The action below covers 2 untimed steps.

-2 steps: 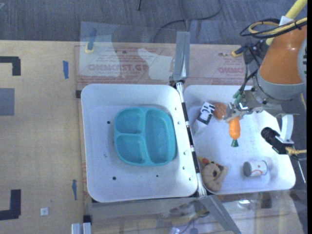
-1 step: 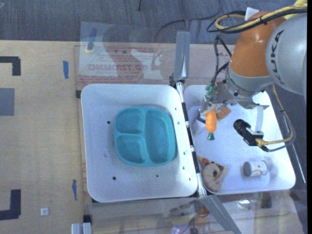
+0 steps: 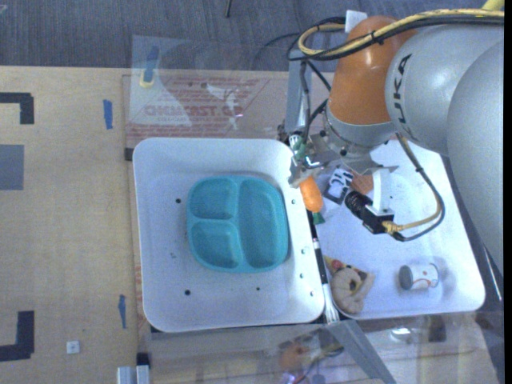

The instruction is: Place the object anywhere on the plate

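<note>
Hanging from the tool (image 3: pixel 305 169) is an orange carrot (image 3: pixel 311 196), pinched between its fingers, teal plate (image 3: pixel 238 222) just left.

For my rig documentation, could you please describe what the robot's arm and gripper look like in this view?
The arm is bulky, rounded and light grey, with a glossy orange band above the wrist and dark "KUKA" lettering on the shell. Yellow and black cables loop over the orange section, and another yellow-and-black cable ends in a black connector. The gripper is a small metallic assembly with green detail.
</note>
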{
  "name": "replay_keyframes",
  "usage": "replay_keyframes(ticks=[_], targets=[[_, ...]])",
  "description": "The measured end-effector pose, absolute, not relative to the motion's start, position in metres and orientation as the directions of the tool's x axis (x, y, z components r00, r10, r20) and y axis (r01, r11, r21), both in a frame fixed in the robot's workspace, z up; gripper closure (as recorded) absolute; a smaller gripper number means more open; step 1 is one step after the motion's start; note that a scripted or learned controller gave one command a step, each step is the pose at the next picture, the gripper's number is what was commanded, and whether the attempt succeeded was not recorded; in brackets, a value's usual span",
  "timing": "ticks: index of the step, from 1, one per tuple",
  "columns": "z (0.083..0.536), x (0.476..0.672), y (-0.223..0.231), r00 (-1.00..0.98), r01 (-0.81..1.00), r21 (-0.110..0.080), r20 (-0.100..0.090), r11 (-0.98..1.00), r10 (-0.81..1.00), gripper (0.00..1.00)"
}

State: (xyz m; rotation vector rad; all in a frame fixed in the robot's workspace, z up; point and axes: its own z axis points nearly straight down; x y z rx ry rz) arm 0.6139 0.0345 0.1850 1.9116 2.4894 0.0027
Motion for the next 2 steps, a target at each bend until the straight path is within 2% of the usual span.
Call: replay_keyframes(ticks=[1,2], targets=[[0.1947,0.6099,0.1013,-0.254,0.967,0.003,-0.001,0.254,0.967,1.00],[0.1947,0.6099,0.1015,-0.255,0.967,0.003,-0.001,0.255,0.967,0.00]])
